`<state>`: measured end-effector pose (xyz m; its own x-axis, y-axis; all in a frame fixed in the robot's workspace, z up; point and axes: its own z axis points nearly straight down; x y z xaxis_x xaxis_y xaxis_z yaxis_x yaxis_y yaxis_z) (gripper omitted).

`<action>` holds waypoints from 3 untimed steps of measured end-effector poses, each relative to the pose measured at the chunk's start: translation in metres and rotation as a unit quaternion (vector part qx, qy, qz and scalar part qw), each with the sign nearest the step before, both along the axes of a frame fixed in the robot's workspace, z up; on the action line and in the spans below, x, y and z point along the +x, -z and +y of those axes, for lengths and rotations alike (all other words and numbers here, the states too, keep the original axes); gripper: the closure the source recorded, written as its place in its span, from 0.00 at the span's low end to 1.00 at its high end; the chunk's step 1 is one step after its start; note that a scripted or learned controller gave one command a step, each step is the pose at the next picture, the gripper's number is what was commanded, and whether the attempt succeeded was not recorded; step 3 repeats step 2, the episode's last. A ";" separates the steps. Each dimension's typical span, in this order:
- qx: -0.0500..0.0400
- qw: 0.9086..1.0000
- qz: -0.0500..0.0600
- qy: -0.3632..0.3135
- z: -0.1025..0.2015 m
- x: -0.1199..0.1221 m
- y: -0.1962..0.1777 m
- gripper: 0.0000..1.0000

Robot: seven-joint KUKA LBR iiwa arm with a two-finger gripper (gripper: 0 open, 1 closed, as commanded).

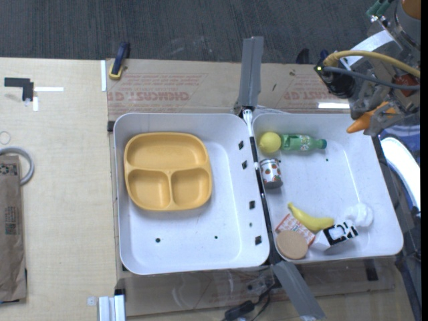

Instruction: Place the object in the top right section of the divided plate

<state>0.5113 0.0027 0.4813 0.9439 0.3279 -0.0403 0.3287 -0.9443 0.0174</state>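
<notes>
Green bottle (302, 142) lies flat, long axis left-right.

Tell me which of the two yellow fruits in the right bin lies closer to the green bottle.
The lemon: round, at the bin's top left, touching the green bottle's end. The banana is long, curved and lies lower down by the round brown lid.

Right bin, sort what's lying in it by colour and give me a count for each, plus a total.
Yellow: 2, the lemon and the banana.
Green: 1, the bottle.
Red and white: 1, the small can.
Tan: 1, the round disc.
White: 1, the white lump.
Black and white: 1, the patterned block.
Total: 7
</notes>
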 end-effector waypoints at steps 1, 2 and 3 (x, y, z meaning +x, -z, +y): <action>-0.002 1.000 0.002 -0.001 0.000 0.001 -0.008 1.00; -0.003 1.000 0.004 -0.002 0.001 0.002 -0.015 1.00; -0.003 1.000 0.004 -0.002 0.001 0.002 -0.015 1.00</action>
